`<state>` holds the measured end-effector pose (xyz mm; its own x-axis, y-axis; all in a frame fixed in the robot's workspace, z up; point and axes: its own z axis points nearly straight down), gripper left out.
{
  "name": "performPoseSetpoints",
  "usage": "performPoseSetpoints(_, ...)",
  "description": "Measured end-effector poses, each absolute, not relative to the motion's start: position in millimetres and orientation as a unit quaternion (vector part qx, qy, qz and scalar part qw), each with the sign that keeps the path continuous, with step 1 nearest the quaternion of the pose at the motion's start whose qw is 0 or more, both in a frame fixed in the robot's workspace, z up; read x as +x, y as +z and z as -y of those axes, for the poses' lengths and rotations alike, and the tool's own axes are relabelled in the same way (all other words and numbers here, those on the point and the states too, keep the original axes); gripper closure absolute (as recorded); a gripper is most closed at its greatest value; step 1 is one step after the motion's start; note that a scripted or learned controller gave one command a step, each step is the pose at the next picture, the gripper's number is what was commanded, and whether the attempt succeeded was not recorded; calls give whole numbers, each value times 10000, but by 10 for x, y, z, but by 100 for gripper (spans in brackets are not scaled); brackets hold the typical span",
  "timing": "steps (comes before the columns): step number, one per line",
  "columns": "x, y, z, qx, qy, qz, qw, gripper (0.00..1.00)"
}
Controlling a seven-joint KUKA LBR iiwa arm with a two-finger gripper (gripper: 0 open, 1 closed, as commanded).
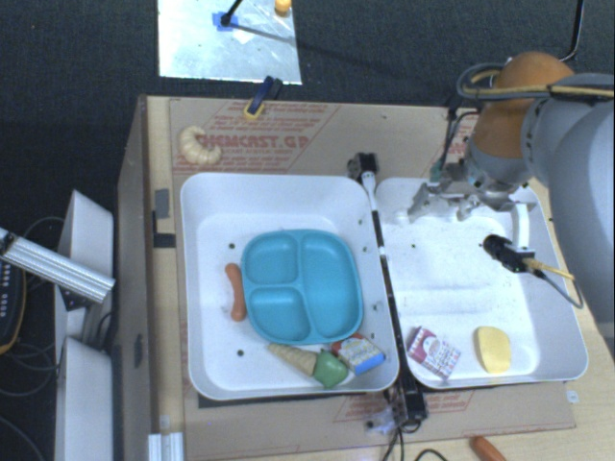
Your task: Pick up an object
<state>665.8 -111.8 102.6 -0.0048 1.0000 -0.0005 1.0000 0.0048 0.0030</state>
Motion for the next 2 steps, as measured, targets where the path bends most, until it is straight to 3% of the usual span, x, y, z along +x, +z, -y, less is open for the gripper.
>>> performPoseSetpoints(1, 6591, 847, 847, 7053, 11, -7089, 7, 0)
performPoseSetpoints(2, 6409, 847, 1144, 7067, 1, -7075, 12, 0)
